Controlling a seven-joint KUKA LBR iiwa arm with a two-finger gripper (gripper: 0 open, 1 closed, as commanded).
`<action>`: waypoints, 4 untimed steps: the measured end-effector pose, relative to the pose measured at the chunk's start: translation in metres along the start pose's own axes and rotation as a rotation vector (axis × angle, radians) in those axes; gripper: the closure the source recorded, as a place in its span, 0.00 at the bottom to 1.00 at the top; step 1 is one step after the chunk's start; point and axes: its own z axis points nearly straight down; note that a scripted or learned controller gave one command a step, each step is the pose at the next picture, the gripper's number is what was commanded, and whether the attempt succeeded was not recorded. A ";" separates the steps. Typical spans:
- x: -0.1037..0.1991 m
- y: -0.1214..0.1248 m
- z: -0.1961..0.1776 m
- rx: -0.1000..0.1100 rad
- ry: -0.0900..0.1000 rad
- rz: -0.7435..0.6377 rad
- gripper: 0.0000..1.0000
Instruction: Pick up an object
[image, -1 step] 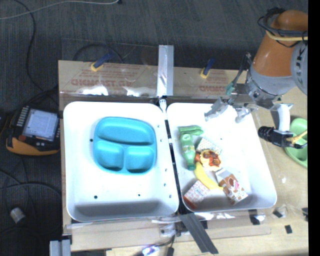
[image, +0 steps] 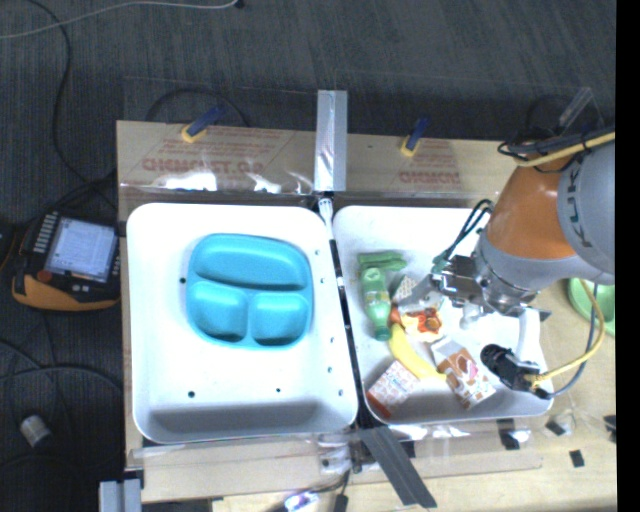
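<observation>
Orange-banded arm's gripper (image: 432, 292) hovers low over the right bin (image: 350, 300) clutter by the banana (image: 408, 350), can't tell the finger state, next it needs a clean descent.

A blue divided tray (image: 248, 288) is lying in the left white bin (image: 160, 400); a handheld screen device (image: 68, 260) is sitting on dark carpet (image: 60, 120) beside the bench (image: 250, 155).

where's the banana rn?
In the camera view the banana lies in the right bin, near its middle, just below the green bottle and left of the small carton, with the gripper above and to its right.
</observation>
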 end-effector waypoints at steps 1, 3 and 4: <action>-0.042 -0.013 0.085 -0.019 0.003 0.074 0.00; -0.087 0.026 0.019 -0.001 -0.003 0.512 0.00; -0.111 -0.015 -0.115 -0.007 0.000 0.689 0.00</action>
